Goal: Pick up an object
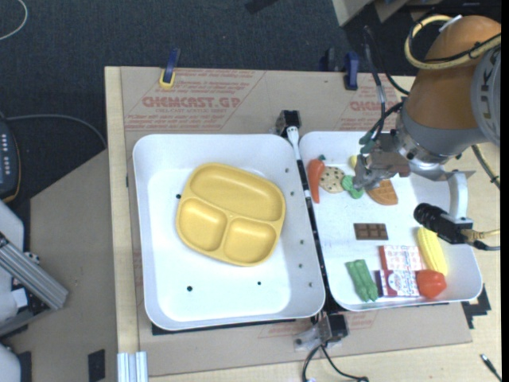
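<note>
My gripper [363,175] hangs low over the far part of the right bin [342,143], reaching in from the right. Just below its tip lies a small green piece [353,189], next to a speckled cookie [333,181]; whether the gripper touches either is unclear. An orange carrot [316,180] lies to the left by the bin wall. A flat orange-brown slice [384,193] sits right of the tip. Nearer the front lie a brown chocolate bar [371,231], a green pod [362,280], a red-and-white packet [399,270], a yellow corn cob [432,250] and a red tomato [430,284].
The left bin [151,237] holds a yellow divided plate [231,212]. A black clip [289,121] sits at the far end of the ridge between the bins. The arm's orange band and grey wrist [449,94] loom over the right bin's far right corner.
</note>
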Available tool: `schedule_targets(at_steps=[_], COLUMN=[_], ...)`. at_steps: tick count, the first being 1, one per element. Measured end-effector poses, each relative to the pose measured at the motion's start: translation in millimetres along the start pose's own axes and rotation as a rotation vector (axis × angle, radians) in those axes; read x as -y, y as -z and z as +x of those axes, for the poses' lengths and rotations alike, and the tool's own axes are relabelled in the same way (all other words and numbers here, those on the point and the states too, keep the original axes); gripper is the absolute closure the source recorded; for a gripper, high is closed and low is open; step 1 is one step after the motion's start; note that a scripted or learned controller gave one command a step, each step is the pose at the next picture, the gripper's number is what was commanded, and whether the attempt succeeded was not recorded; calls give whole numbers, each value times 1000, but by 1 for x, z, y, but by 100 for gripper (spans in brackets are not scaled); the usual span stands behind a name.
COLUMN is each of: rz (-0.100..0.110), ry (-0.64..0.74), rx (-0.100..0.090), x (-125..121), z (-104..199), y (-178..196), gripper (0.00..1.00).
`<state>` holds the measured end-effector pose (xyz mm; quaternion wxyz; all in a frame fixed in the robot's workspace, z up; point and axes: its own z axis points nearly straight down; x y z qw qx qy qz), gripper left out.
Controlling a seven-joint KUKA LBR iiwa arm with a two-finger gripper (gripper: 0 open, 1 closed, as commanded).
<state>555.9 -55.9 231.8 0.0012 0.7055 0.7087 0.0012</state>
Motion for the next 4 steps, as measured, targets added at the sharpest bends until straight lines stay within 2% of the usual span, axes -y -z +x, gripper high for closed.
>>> schedule_targets(at_steps=[1,2,3,4], rz=[1,-1,0,7], ry=[1,-1,-3,-4], rx=[0,0,0,0], x=[-17,-42,-58,-53], z=[57,94,116,120], y=[-6,-1,2,-18], gripper=[100,100,100,100])
